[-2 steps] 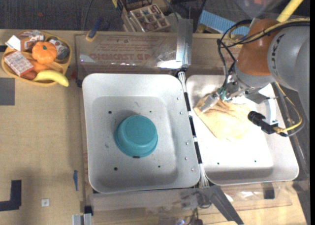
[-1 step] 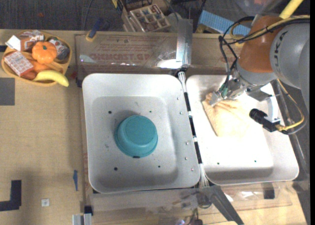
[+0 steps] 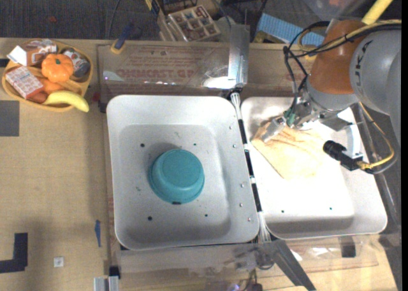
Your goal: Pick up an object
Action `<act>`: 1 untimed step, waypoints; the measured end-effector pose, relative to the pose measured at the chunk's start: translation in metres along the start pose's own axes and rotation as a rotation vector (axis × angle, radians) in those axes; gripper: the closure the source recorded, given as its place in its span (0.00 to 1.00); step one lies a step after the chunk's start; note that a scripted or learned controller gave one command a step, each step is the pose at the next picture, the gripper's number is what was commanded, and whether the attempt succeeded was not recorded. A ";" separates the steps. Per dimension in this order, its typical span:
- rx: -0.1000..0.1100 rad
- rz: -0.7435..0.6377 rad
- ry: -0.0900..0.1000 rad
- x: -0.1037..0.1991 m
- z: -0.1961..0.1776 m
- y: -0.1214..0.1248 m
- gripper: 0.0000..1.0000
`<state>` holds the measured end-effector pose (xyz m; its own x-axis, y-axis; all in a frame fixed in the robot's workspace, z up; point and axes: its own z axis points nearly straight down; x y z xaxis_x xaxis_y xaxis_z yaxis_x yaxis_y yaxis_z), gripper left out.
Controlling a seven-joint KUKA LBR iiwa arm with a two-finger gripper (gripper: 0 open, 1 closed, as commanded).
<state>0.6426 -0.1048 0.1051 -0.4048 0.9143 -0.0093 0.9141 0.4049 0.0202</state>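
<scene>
The arm (image 3: 363, 60) reached over the right bin (image 3: 319, 210), where a tan cloth (image 3: 293, 153) lay flat, its long axis running toward the bin's middle. The jaws (image 3: 280, 124) sat at the cloth's upper left corner; whether they gripped it could not be told.

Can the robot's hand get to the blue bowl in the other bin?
Probably yes. The blue bowl sits upside down in the middle of the left bin with nothing on or beside it. The hand is over the right bin, so it must cross the rims between.
</scene>
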 end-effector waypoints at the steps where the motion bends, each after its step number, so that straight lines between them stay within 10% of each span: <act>1: -0.005 0.002 -0.003 -0.002 -0.011 0.001 1.00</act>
<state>0.6437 -0.1062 0.1163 -0.4028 0.9152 -0.0124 0.9149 0.4029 0.0250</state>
